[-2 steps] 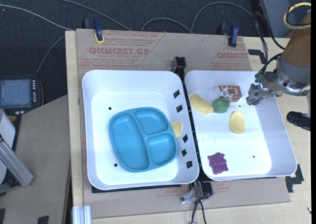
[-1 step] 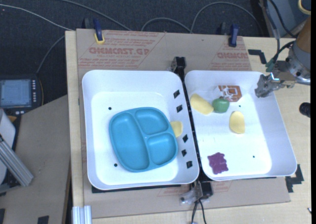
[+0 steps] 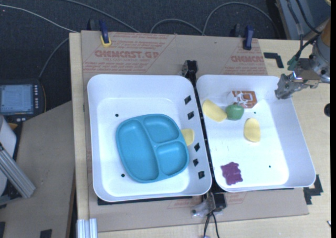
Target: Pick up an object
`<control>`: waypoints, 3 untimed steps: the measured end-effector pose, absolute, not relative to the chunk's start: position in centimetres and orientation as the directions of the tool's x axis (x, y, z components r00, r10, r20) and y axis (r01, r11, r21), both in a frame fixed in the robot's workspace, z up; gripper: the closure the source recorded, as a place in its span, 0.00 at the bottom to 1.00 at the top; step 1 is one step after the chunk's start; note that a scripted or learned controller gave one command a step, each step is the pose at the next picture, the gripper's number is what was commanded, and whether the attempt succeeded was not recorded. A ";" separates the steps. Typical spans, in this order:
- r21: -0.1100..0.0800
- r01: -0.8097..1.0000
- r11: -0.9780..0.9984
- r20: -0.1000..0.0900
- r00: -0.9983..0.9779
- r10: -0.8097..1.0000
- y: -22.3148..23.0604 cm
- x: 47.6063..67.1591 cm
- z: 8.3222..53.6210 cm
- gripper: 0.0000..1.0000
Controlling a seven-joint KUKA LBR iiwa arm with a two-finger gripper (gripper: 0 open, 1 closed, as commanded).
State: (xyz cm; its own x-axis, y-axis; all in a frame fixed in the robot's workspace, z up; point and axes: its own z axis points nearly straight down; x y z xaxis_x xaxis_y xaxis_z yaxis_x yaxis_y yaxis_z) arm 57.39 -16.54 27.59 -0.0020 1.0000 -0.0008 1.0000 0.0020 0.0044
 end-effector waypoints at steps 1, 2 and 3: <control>-0.001 1.000 0.006 0.003 -0.006 1.000 -11.0 56.3 27.7 1.00; -0.003 1.000 0.005 0.003 -0.005 1.000 -6.7 54.8 27.2 1.00; -0.003 1.000 0.007 0.003 -0.007 1.000 -0.9 53.9 26.5 1.00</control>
